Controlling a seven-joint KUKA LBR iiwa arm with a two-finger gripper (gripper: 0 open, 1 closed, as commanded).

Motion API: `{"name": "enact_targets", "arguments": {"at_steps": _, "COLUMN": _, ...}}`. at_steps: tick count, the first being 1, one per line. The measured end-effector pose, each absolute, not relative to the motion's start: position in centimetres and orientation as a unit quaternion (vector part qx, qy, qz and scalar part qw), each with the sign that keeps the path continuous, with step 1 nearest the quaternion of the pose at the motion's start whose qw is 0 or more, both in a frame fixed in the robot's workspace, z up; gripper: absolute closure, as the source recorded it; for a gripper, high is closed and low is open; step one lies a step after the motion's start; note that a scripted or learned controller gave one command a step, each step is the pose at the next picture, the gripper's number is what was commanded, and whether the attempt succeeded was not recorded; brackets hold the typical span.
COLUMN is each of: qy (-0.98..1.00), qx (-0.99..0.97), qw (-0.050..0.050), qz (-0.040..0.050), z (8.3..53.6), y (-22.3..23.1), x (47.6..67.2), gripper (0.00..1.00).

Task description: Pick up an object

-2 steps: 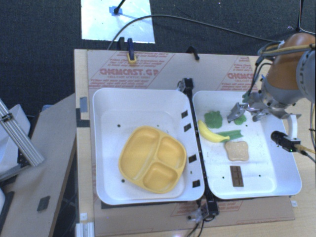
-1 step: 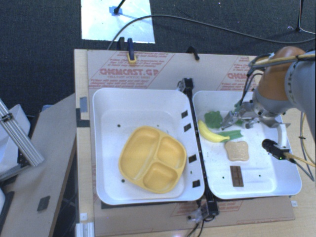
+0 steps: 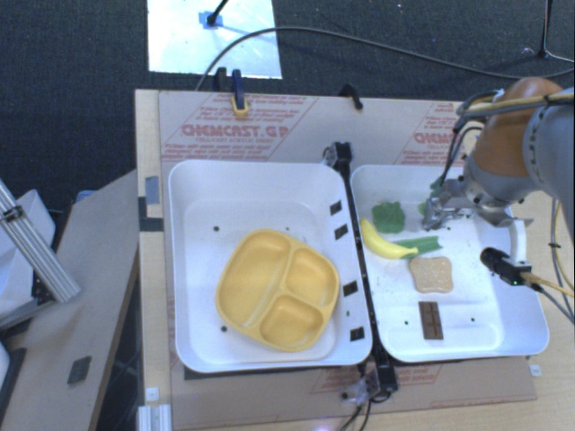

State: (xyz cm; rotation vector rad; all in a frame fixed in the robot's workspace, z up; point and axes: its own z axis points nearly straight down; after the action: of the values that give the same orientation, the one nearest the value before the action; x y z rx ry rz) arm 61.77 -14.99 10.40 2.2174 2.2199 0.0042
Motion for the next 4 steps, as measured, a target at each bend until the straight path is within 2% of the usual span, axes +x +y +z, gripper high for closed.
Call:
{"name": "enact_targets", "arguments": {"at_steps": 1, "qy": 0.709, "qx": 0.706, "qw": 0.004, "qz": 0.0025, "z": 16.9, "y": -14.9, "x": 62.4, "gripper": 1.0}}
{"name": "enact_targets", "arguments": {"at_steps": 3, "qy": 0.709, "qx": 0.705, "qw": 0.002, "qz": 0.0014, "z": 24.1, "y": -14.9, "x": 62.5, "gripper": 1.0}}
{"name": "enact_targets", "arguments": {"at_steps": 4, "qy": 0.711, "qx": 0.703, "qw": 0.0, "qz": 0.0018, "z": 24.6, "y": -8.8, "x": 62.8, "gripper": 1.0}}
